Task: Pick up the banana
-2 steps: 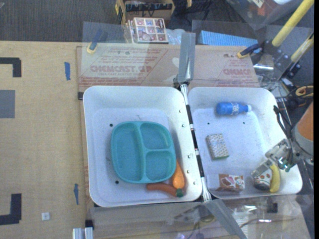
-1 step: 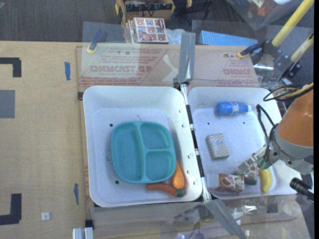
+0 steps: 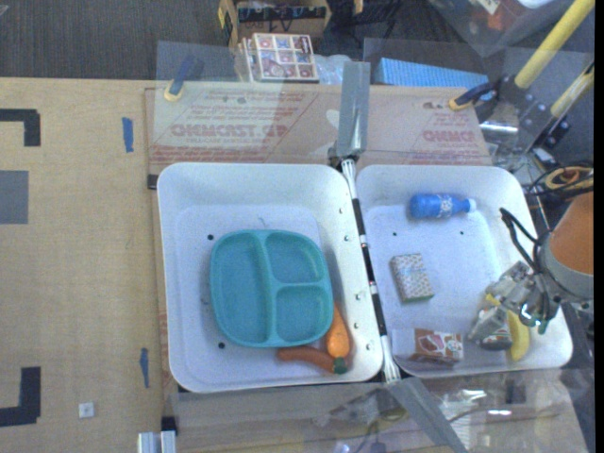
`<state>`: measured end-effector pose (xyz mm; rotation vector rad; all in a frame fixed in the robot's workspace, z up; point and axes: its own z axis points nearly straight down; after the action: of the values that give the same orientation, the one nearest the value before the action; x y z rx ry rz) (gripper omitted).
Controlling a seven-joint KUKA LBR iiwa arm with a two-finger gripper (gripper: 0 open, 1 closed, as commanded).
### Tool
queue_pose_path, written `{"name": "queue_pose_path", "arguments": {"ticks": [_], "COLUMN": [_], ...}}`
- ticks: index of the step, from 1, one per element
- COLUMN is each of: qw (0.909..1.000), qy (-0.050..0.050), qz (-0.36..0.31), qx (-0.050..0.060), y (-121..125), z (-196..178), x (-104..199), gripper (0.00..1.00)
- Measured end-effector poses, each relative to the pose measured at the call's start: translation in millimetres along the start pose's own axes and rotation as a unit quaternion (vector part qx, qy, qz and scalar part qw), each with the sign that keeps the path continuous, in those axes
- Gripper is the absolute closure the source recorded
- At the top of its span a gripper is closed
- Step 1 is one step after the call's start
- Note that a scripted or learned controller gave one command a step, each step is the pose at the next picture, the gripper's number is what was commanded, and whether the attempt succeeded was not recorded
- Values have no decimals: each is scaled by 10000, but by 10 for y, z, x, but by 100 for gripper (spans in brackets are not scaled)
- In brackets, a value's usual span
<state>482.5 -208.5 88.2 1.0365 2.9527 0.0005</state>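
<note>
Down at the near right corner of the right bin (image 3: 453, 182), the banana (image 3: 518, 336) lies against the sloping wall, a yellow curve running roughly front to back, which leaves little room on its outer side for a finger. The gripper (image 3: 505, 311) sits low over it, reaching in from the right under the orange band, and its metal parts overlap the fruit's inner edge; at this slant and blur I cannot tell whether the fingers are spread or closed, nor whether the banana is truly between them. I judge this to be the grasp step, with the tool placed at the fruit but no lift to be seen. Just beside, toward the bin's front, rests a small brown packet (image 3: 437, 344), near enough to be nudged. A patterned box (image 3: 411, 276) sits mid-bin and a blue bottle (image 3: 438, 205) lies toward the back, both well apart from the work. Over in the left bin (image 3: 245, 182) a teal divided tray (image 3: 272, 288) holds the middle, with a carrot (image 3: 338, 333) tucked by its front corner.
</note>
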Motion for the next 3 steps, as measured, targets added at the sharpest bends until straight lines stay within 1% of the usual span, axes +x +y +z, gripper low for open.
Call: {"name": "queue_pose_path", "arguments": {"ticks": [1,2,3], "qw": [10000,10000,10000], "qy": [15,15,-15], "qz": [-11,-9,6], "qx": [-32,-31,-45], "y": [48,45,47], "z": [-104,-104,-208], "x": [15,14,-1], "gripper": [100,0,100]}}
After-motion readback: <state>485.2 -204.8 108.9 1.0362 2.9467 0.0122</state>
